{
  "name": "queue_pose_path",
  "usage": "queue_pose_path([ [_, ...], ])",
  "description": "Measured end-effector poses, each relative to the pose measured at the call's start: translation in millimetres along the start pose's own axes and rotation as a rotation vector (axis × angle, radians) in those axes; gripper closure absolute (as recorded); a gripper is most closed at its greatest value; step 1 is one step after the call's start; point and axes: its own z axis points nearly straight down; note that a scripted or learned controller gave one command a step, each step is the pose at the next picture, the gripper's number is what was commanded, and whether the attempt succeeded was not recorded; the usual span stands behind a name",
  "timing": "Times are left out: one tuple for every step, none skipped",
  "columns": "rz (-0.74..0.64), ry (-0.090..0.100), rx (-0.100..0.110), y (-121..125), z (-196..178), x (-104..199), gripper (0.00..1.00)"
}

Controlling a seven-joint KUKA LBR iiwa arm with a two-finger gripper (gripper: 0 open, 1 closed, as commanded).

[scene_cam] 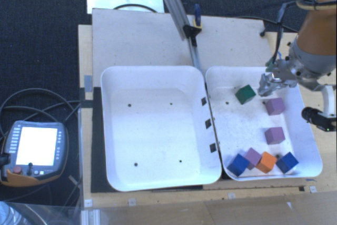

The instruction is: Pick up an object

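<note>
Your gripper [269, 85] hangs over the right bin [310, 163], nothing visibly held, I can't tell its opening, green block [245, 94] just left, purple block [274, 106] just below.

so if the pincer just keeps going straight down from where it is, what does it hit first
Probably the floor of the right bin, in the gap between the green block and the upper purple block. The pincer hangs there; depth is unclear.
</note>
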Motion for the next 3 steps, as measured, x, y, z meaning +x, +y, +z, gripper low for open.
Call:
queue_pose_path([
  [-0.005, 0.002, 0.006, 17, 16, 49, 1.00],
  [-0.005, 0.003, 0.006, 35, 29, 98, 1.00],
  [-0.006, 0.004, 0.004, 50, 20, 149, 1.00],
])
